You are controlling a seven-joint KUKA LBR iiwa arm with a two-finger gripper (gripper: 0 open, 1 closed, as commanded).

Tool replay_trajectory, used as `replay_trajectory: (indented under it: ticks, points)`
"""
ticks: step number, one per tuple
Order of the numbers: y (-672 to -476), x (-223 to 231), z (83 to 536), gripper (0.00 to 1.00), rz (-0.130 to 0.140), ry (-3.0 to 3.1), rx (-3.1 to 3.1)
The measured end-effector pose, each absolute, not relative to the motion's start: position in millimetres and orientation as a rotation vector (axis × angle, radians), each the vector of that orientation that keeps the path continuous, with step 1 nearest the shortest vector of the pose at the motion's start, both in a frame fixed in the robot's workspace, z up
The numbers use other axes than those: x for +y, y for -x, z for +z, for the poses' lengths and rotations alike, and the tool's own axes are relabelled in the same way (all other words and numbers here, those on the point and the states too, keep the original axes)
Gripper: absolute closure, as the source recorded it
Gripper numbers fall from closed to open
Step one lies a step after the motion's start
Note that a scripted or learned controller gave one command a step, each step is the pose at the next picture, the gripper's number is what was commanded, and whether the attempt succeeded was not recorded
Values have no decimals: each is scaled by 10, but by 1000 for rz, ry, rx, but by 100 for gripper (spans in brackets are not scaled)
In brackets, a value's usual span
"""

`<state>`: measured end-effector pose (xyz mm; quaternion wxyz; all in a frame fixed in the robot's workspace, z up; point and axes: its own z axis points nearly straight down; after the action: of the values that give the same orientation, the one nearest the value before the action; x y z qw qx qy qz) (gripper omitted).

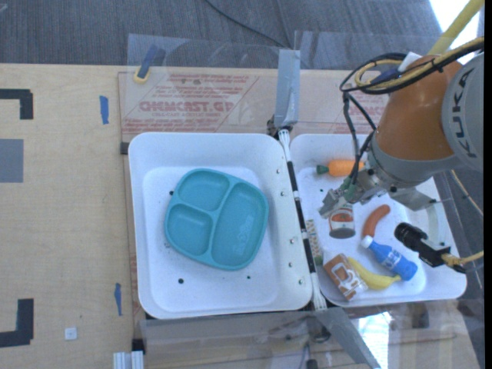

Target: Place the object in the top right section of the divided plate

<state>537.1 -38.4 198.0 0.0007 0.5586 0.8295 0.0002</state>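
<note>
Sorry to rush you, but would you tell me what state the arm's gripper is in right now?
Two-finger gripper: low over the right white bin, just above a small brown-and-white can; its state cannot be told.

Access: left bin open, right bin crowded

Divided plate (216,218) is lying unobstructed in the left bin (146,160); sausage (375,219), bottle (390,258), banana (372,275) and carrot (340,167) are crowding the right bin (450,279) beneath the arm (419,121).

arm (461,121): "KU" in black letters | cardboard sheet (192,102): faint red print, not clearly legible
</note>
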Motion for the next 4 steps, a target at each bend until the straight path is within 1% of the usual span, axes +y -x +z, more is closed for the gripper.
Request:
replay_trajectory:
  ticks: [1, 2, 3, 4]
  points:
    - [-5459, -398, 1846, 100, 0, -1752, 2607]
    - [-5987, 153, 1850, 100, 1, -1689, 2646]
    - [-6529, 964, 1904, 100, 3, -1440, 2787]
    - [-6424, 1780, 2113, 100, 4, -1587, 2707]
